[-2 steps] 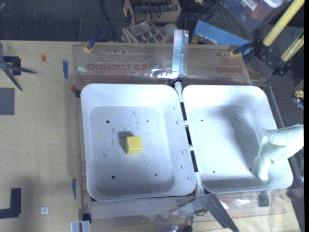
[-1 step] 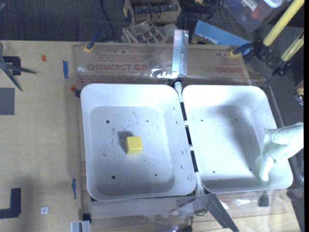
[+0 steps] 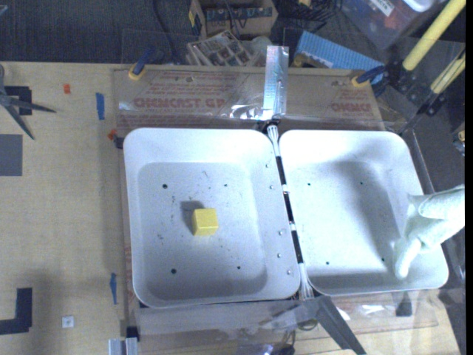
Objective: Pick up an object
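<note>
I see yellow block (image 3: 205,222) lying near middle of left bin (image 3: 148,161). Gripper (image 3: 405,261) blurred over right bin's (image 3: 347,161) right rim; can't tell its state. Block lies well apart, leftward across divider. No obvious long axis.

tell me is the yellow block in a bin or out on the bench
In. The yellow block lies on the floor of the left bin, near its middle, apart from the walls.

The wooden bench (image 3: 59,220) bears two white bins, left (image 3: 144,154) and right (image 3: 392,150), touching side by side.
</note>
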### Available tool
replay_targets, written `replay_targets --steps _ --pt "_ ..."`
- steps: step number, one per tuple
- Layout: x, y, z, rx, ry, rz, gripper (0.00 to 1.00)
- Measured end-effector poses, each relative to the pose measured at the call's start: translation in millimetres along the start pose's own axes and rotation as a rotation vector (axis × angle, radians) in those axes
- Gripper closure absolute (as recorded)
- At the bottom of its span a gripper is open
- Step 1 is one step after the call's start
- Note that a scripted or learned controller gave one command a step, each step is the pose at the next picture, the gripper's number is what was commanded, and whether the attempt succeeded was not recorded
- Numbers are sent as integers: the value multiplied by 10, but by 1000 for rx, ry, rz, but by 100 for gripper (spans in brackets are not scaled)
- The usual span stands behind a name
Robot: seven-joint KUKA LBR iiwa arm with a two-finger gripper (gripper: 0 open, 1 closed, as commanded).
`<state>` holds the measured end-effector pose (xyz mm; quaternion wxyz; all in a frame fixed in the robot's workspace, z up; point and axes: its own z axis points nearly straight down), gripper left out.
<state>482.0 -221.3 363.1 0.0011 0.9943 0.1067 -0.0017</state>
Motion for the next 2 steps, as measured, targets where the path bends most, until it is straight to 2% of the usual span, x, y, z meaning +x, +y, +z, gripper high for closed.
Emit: replay_targets --steps 2 --pt "5 11 -186 -2 -2 -2 100"
